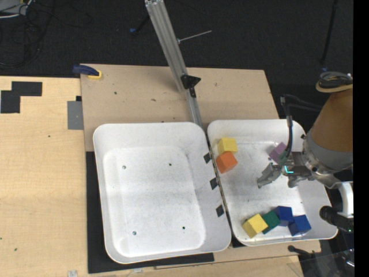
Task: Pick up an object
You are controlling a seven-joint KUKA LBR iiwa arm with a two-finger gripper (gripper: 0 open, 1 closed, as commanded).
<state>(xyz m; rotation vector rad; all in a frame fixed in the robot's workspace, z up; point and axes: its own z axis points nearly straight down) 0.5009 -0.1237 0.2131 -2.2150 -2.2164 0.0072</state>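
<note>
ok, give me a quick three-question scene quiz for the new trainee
1. True or false: the orange block lies in the right bin.
2. Which block lies nearest the tool? A. purple block B. orange block C. green block
3. Fill in: the number of blue blocks in the right bin is ___.
Key: 1 true; 2 A; 3 two.
</note>
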